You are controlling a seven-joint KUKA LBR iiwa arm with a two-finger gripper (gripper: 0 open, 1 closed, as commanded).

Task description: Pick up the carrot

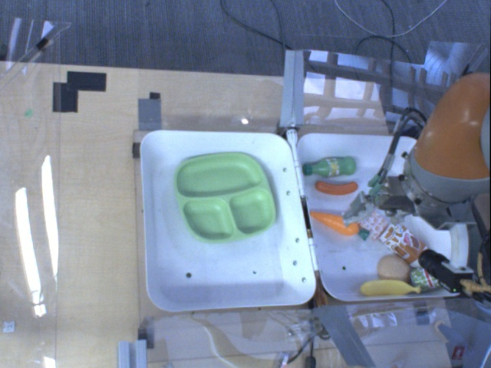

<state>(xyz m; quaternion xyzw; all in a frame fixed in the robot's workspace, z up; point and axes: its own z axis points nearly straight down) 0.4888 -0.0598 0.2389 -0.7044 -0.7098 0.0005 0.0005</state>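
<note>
The slender orange plastic carrot [334, 222] lies on the floor of the right shallow white bin [337, 278], near that bin's left wall, its thicker end pointing right; the metal end effector [360, 205] hangs just above and beside that thicker end, at the end of the grey arm with an orange band [454, 140]; whether the end effector touches the carrot cannot be told; whether it is spread or pressed together cannot be told. Beyond the carrot lie a red-orange sausage-shaped toy [336, 188] and a green plastic bottle with a yellow label [329, 166]; nearer the camera lie a yellow plastic banana [388, 287], a beige egg-shaped object [393, 267] and a printed red-and-white packet [391, 234]. The left shallow white bin [165, 282] holds a green three-compartment plastic tray [225, 195]; both bins rest on the pale wooden tabletop [77, 228].
</note>
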